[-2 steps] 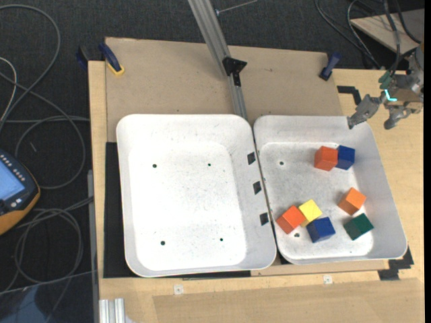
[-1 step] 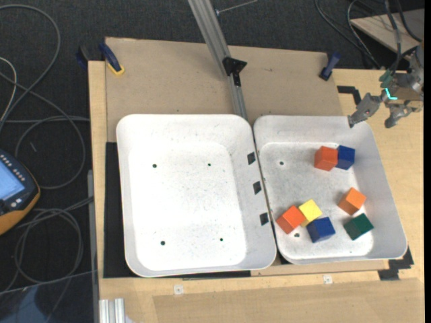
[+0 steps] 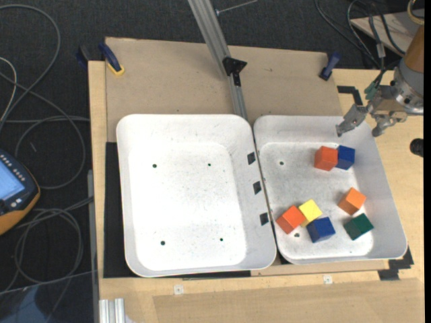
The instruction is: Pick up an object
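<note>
My gripper (image 3: 366, 124) hangs over the far right edge of the right bin (image 3: 289, 247), its two fingers spread apart with nothing between them. Just below and left of it an orange-red block (image 3: 326, 158) sits touching a blue block (image 3: 345, 157). Nearer the front lie an orange block (image 3: 351, 200), a green block (image 3: 358, 226), a yellow block (image 3: 310, 210), a blue block (image 3: 320, 229) and an orange-red block (image 3: 292, 219). The last three are clustered together.
The left bin (image 3: 182, 194) lies beside the right one, with black clips along the shared edge. A metal pole (image 3: 212, 32) slants up from the bench behind the bins. Blue clamps hold the board's far corners. Cables and a handheld device lie on the floor at left.
</note>
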Controlling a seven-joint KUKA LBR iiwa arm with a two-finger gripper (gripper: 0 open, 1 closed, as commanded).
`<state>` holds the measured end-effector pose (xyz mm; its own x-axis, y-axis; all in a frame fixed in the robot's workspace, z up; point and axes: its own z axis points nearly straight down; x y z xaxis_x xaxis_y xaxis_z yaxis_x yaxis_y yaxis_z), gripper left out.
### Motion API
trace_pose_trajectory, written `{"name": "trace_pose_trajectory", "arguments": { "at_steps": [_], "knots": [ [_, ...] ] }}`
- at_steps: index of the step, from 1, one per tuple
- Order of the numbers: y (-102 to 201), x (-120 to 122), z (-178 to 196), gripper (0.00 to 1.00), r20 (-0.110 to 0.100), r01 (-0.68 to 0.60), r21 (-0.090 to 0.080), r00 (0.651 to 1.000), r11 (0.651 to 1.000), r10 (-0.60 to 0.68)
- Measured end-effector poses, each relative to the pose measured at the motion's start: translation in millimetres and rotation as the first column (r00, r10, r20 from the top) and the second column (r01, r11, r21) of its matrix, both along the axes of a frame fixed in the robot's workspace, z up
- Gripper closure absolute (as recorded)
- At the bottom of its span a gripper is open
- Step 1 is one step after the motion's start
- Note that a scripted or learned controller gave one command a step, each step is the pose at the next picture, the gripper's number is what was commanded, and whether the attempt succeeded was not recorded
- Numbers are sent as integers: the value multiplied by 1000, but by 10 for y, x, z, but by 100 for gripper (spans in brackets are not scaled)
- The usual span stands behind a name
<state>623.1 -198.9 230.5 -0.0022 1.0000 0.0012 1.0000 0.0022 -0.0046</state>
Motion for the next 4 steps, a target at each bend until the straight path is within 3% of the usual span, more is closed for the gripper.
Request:
{"name": "trace_pose_trajectory", "arguments": {
  "at_steps": [2, 3, 4],
  "knots": [
    [110, 48, -1049, 0, -2, 1, 1, 1000, 1000, -1],
    [101, 74, -889, 100, 8, 1, -1, 1000, 1000, -1],
    [159, 20, -390, 100, 11, 1, -2, 1000, 1000, -1]
  ]
}}
